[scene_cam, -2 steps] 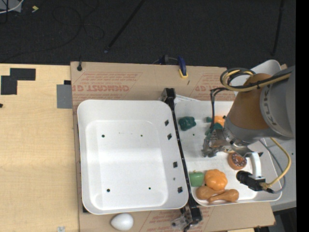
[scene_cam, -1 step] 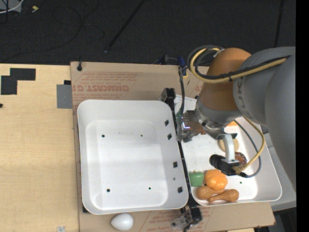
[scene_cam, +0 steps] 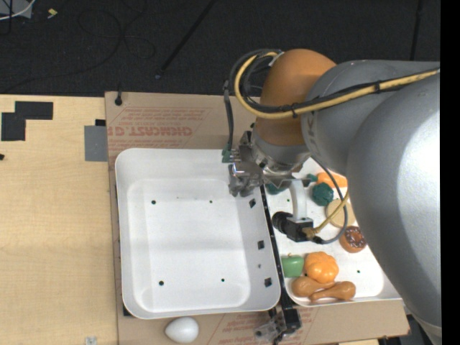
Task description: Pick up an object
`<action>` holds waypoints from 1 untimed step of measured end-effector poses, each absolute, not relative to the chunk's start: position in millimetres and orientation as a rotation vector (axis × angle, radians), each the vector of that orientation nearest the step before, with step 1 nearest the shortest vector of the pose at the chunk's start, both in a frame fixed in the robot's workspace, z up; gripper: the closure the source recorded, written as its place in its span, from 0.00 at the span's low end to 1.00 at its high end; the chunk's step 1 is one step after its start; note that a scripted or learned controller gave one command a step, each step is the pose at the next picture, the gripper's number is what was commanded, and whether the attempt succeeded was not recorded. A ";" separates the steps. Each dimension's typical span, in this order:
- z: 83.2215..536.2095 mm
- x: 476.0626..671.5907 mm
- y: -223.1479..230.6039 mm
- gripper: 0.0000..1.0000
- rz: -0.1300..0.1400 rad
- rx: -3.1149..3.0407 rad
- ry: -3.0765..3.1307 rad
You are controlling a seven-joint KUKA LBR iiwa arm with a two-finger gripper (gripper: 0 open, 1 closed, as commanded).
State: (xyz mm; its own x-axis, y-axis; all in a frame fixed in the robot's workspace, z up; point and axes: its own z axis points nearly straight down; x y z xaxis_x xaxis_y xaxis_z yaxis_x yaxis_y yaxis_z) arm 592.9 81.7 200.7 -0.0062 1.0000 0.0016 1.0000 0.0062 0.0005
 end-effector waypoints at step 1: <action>394.0 545.7 120.0 1.00 -0.020 -2.218 -2.232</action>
